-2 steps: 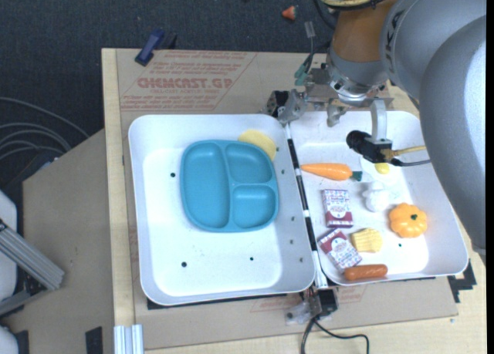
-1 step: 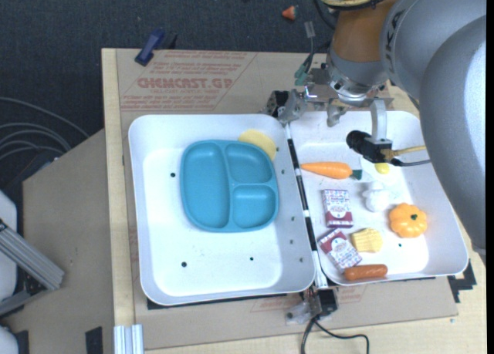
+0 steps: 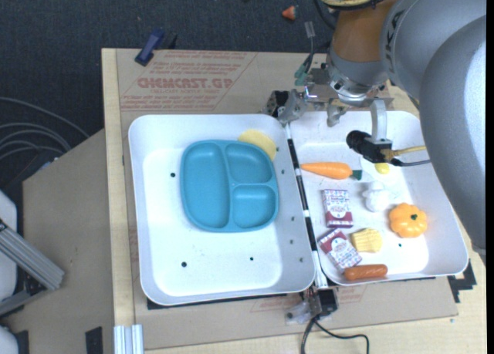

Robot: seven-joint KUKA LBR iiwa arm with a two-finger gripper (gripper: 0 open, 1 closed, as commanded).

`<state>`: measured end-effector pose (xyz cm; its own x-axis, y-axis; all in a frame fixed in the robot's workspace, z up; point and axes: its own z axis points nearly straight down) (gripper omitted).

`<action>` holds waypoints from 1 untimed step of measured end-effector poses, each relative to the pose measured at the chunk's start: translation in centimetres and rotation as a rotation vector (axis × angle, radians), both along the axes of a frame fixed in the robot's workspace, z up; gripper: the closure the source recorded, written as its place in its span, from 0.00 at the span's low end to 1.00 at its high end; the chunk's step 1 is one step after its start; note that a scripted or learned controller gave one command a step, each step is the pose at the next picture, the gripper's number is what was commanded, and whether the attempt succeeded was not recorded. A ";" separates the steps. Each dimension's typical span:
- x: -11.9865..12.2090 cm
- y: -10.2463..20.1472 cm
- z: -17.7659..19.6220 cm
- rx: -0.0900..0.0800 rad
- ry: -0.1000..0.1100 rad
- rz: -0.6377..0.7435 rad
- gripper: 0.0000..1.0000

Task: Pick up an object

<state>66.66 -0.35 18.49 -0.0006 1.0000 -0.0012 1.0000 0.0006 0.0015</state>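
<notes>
Camera view: the hand (image 3: 333, 109) hangs over the right bin's (image 3: 428, 252) far edge, just beyond the carrot (image 3: 328, 169). Its opening and any contact cannot be told. The pumpkin (image 3: 407, 220) and sausage (image 3: 365, 271) lie nearer the camera than the carrot. The blue divided plate (image 3: 229, 184) sits left of the carrot.

Bench (image 3: 193, 86): pale board, red lettering printed across its upper part. Two shallow white bins rest on it side by side, left bin (image 3: 143, 190) and right bin (image 3: 444, 221). Small blue object (image 3: 150, 47) at the bench's upper-left corner.
</notes>
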 end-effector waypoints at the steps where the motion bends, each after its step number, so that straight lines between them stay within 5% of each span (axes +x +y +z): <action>1: 0.0 0.0 0.0 0.000 0.000 0.000 0.00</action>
